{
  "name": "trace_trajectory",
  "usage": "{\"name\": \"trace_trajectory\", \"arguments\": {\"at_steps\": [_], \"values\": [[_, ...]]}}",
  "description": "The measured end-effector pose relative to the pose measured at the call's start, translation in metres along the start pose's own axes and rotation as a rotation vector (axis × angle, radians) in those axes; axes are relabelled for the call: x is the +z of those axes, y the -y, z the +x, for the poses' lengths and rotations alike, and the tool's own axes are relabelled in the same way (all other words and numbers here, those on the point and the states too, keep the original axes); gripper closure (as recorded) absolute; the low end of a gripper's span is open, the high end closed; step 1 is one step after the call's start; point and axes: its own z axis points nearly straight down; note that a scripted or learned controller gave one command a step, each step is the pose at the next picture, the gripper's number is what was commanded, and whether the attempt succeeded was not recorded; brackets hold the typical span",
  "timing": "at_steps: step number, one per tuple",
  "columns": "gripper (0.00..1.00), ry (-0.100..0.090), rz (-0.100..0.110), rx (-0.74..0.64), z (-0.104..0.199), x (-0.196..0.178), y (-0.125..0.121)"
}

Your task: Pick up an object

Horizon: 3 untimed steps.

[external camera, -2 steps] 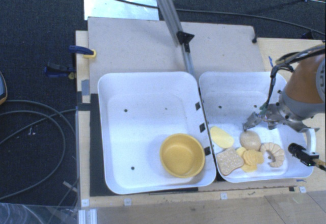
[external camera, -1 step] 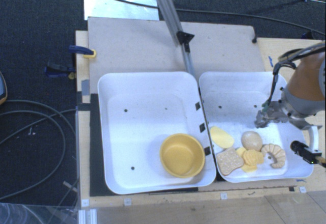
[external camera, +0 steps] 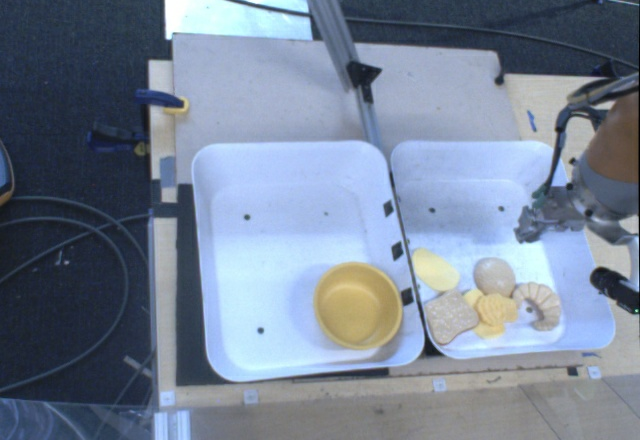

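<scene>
Wooden bench occupies the frame's centre, overlaid by a pale board. Two shallow white bins rest directly on it, touching side by side: left bin at lower centre, right bin at lower right.

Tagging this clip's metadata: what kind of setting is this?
Likely a robotics lab pick-test cell: two white bins on a clamped bench board, toy food items and a yellow bowl as grasp objects, loose cables on dark carpet.
</scene>
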Motion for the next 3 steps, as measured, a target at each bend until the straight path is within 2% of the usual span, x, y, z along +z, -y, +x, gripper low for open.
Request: {"name": "trace_trajectory", "arguments": {"at_steps": [1,2,3], "values": [[1.0,0.0,-0.001,-0.006,0.0,-0.044,0.0],[1.0,0.001,-0.004,-0.008,0.0,-0.108,-0.006],[1.0,-0.003,0.001,-0.012,0.057,-0.109,-0.017]]}}
